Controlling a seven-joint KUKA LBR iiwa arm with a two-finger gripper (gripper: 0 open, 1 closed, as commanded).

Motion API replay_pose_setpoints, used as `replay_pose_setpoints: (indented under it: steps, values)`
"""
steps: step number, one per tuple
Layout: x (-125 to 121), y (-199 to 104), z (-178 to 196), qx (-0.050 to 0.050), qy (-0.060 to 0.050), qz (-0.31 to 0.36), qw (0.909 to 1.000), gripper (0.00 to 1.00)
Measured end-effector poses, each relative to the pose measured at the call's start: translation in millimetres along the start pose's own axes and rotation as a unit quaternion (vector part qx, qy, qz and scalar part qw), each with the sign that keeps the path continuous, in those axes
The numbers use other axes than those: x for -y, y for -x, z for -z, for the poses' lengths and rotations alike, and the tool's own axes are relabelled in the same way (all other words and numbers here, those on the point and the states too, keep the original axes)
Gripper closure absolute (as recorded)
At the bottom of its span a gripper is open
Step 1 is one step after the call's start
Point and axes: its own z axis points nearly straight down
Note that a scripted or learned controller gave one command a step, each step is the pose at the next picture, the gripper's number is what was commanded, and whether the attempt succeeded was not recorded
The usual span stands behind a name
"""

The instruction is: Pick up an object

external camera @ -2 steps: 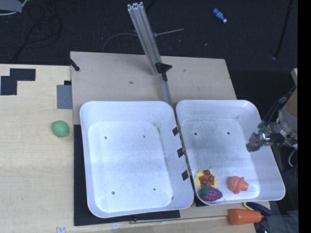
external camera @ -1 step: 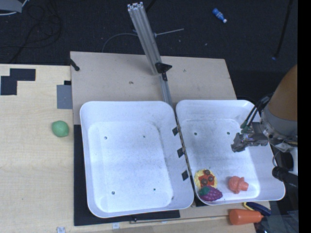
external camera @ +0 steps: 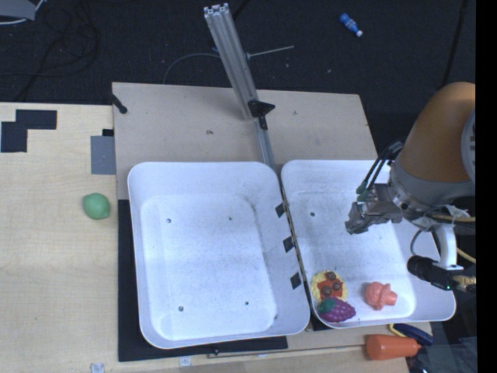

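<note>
Over the right bin (external camera: 311,179), the claw (external camera: 358,222) hangs with nothing visibly held; whether it is wide or narrow cannot be told. The pink toy (external camera: 380,294) and grape cluster (external camera: 336,310) lie unpicked near the front rim, so the pick appears undone.

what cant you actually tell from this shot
- Pincer, camera view: too small and dark to tell open from shut, or whether it touches the right bin.
- Orange object below the bins: its right end merges into dark clutter, so its identity is unclear.
- Yellow and purple toys: too small and overlapped to separate.
- Small blue item on the floor: too small to identify.
</note>
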Motion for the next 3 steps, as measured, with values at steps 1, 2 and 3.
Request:
replay_pose_setpoints:
  steps: [1, 2, 3]
  values:
    - [-10, -47, 12, 0.0, 0.0, 0.0, 1.0, 1.0]
    - [-15, -105, 16, 0.0, -0.001, 0.0, 1.0, 1.0]
    - [-23, -158, 22, 0.0, 0.0, 0.0, 1.0, 1.0]
